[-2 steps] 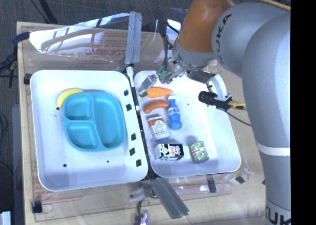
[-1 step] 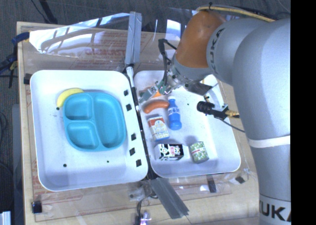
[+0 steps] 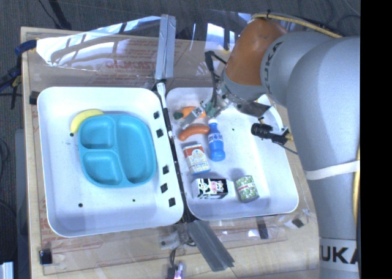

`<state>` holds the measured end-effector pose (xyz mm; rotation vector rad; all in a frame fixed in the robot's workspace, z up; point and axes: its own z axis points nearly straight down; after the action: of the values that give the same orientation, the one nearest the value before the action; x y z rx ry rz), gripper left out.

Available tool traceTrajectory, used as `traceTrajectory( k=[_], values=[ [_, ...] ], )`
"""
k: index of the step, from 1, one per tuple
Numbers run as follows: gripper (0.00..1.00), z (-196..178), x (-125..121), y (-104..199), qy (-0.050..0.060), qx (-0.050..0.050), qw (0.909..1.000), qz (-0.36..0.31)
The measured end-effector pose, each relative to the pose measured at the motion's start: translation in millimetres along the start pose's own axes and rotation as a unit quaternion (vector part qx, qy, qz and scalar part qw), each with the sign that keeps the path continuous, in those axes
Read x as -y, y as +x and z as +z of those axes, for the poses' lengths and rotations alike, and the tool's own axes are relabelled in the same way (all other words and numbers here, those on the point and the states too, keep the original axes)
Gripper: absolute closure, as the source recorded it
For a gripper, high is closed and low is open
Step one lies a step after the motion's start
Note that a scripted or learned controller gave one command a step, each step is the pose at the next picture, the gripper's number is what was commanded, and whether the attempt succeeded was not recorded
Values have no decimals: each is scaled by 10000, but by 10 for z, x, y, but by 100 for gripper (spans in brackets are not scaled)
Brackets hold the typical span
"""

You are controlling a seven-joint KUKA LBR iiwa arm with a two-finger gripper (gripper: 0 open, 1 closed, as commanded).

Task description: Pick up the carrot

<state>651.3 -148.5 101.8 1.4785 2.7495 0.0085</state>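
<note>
My gripper hangs at the right bin's far-left corner, its grip state indiscernible. The small orange carrot lies just left, long axis roughly left-right.

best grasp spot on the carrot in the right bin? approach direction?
The carrot lies flat near the right bin's back-left corner, its long axis roughly left-right in view. Probably best: come straight down and close across its middle, front to back. The hand sits at its right end, and the hot dog lies close in front, so finger room there looks tight.
</note>
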Motion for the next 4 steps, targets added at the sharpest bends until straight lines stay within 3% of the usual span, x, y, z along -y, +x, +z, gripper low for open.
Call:
traceTrajectory(
  k=[1, 2, 3, 4],
  values=[
    [100, -125, 6, -23, 18, 21, 10000, -14],
    [0, -125, 5, -23, 18, 21, 10000, -15],
    [0, -12, -220, 181, 56, 59, 9973, 729],
    [0, -10, 108, 114, 5, 0, 9988, -493]
  ],
)
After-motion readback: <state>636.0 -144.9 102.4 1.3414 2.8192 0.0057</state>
